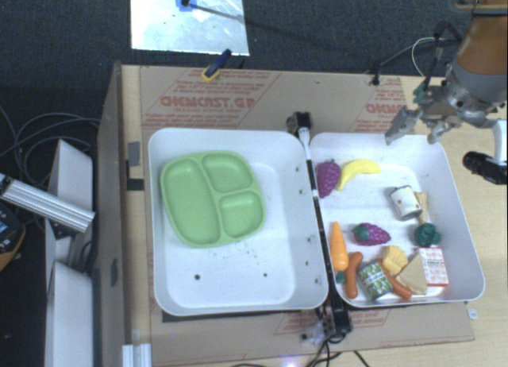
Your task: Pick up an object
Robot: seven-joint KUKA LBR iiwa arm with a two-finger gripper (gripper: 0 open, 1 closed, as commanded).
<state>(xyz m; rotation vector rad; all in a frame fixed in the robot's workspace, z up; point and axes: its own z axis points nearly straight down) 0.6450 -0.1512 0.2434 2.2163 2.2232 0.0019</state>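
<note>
The gripper (418, 127), fingers spread wide and holding nothing, hangs over the far right corner of the right bin (452, 191). That bin holds a banana (359, 171) touching grapes (328, 175), a can (403, 201), a carrot (339, 248), and other toy foods crowded at its near edge. The left bin (278, 278) holds a green tray (212, 198).
</note>
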